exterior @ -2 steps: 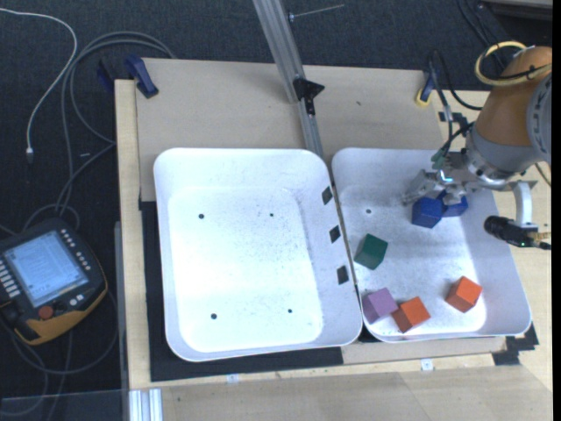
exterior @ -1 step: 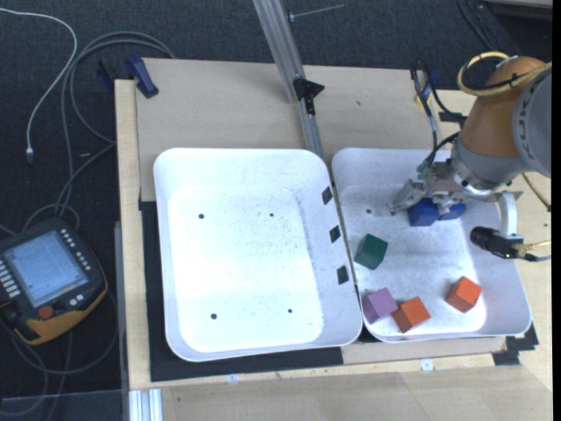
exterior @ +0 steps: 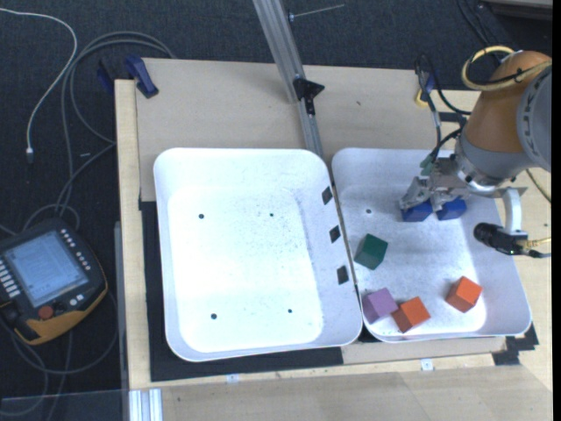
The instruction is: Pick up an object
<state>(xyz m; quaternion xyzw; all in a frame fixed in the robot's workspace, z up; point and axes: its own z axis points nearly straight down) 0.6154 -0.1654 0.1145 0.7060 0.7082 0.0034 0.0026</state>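
Pincer (exterior: 434, 207) low over right bin (exterior: 500, 323), tips apart, nothing between; blocks wait nearer table's front edge: green block (exterior: 372, 251) closest.

Teach pendant (exterior: 46, 274) beside bench (exterior: 219, 103)

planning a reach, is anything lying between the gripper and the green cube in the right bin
No. In the camera view, only bare speckled white floor of the right bin lies between the blue-tipped gripper and the dark green cube.
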